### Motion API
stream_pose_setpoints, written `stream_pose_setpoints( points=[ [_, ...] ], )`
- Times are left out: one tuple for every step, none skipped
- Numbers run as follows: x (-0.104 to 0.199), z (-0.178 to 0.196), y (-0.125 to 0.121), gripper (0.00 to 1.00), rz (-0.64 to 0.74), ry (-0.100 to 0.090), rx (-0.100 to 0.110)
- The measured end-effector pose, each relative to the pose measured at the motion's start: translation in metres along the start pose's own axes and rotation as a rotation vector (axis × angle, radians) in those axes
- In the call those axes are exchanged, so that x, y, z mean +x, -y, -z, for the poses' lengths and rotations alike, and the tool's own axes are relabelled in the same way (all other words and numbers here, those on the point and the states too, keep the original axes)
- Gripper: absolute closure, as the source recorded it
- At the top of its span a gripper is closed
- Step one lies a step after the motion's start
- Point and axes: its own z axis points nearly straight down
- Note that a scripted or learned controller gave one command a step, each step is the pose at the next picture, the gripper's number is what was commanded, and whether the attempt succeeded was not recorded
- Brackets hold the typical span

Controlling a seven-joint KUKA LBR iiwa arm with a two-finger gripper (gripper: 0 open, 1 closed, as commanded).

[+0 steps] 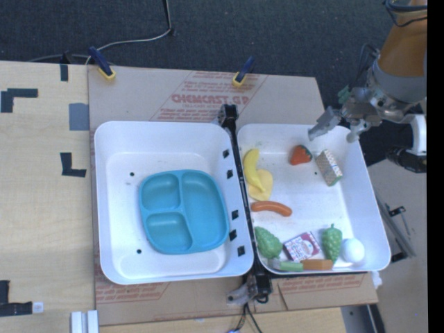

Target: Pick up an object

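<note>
Nearest the camera, an orange carrot [318,263] lay along the right bin's [371,207] front wall. Gripper [338,125] hung over that bin's back right corner, fingers spread, nothing between them. Strawberry [300,155] and a grey bar [329,167] sat just below it.

This looks like a robotics lab test bench rather than a home or kitchen. Two shallow white bins [104,186] sit on a sheet of printed cardboard [201,99] held to a pale wooden bench [38,207] by yellow and blue spring clamps [103,66]. Black tape marks [17,99] dot the benchtop, a cable [165,12] trails across dark carpet [277,19], and the food in the bins is toy plastic [260,179].
</note>
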Motion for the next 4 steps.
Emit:
stream_pose_setpoints(
  points=[
    [-0.019, -0.12, -0.05, 0.0, 0.0, 0.0, 0.004],
    [-0.004, -0.157, -0.052, 0.0, 0.001, 0.001, -0.002],
    [-0.005, -0.182, -0.053, 0.0, 0.002, 0.003, -0.005],
    [-0.005, -0.172, -0.053, 1.0, 0.003, 0.004, -0.005]
  ],
)
